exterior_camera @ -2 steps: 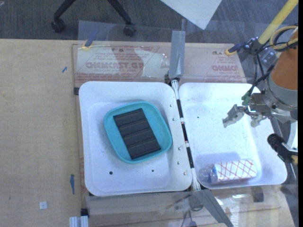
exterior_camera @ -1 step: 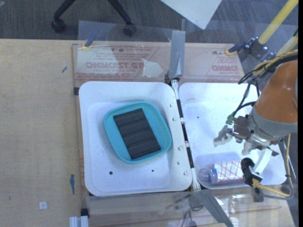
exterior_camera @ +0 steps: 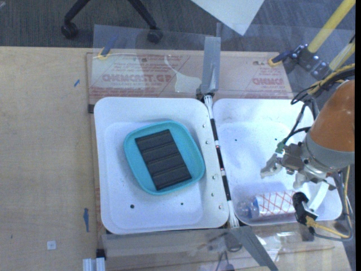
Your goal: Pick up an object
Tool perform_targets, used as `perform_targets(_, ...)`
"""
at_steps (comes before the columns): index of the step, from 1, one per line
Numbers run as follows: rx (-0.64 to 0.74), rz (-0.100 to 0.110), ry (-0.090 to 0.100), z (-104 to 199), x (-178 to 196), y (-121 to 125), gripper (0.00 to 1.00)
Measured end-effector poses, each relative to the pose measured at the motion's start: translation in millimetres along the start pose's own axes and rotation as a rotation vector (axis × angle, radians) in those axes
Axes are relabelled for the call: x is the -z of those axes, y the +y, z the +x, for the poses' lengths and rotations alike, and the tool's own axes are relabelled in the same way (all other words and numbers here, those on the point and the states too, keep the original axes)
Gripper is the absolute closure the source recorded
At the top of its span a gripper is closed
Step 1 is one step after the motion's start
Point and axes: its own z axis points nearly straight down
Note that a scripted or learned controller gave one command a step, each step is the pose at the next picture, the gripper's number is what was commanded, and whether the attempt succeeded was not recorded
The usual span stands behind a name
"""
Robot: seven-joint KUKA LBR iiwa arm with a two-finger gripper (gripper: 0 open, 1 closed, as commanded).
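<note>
A clear plastic bottle [exterior_camera: 271, 205] with a red grid label lies on its side along the front wall of the right bin [exterior_camera: 248, 123]. My gripper [exterior_camera: 289, 171] hangs over the right part of that bin, just above and behind the bottle, and nothing shows in it. In the left bin [exterior_camera: 113, 117] a teal plate [exterior_camera: 132, 151] carries a dark grey ridged block [exterior_camera: 163, 160].
The arm's orange band [exterior_camera: 338, 123] and several cables cross the right bin's right side. A taped cardboard sheet [exterior_camera: 135, 78] lies behind the bins. The wooden bench [exterior_camera: 39, 151] stretches to the left. Office chair wheels [exterior_camera: 70, 27] stand on the floor behind.
</note>
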Motion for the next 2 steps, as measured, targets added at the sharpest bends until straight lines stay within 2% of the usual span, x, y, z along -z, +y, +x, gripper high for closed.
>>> perform_targets(1,0.236,-0.009,0.001,16.0,-69.5,-2.8,0.00)
perform_targets(2,0.178,-0.004,-0.001,-34.9,-20.1,24.7,0.00)
